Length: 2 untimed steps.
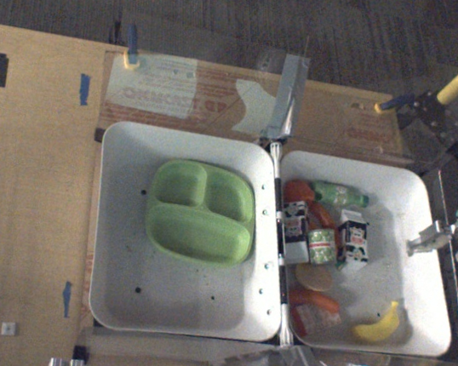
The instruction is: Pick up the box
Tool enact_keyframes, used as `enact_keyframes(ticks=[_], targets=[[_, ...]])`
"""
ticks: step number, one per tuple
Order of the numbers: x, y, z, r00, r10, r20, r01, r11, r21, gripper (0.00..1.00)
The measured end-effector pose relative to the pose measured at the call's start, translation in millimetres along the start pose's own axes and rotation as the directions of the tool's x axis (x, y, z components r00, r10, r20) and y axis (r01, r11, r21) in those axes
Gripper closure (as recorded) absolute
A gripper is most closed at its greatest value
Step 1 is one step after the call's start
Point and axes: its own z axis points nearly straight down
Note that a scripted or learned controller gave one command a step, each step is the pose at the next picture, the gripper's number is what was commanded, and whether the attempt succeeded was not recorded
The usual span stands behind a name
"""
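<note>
At the frame's right edge, the gripper (pixel 448 241) hangs over the right bin (pixel 431 210); whether it is clenched cannot be told. Left of it, the box (pixel 353 241), a small carton, stands mid-bin, just beside a can (pixel 321 246).

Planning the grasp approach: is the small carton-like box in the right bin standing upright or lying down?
Lying down, I think. The box shows its printed broad face to the overhead camera, resting on the right bin floor beside the green can. The resolution limits certainty.
</note>
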Motion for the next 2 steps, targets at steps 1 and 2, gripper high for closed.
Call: enact_keyframes(ticks=[1, 2], targets=[[37, -6, 134, 0.998, 0.06, 0.0, -0.06, 0.998, -0.001, 0.0], [36, -5, 124, 0.998, 0.063, 0.001, -0.063, 0.998, -0.004, 1.0]])
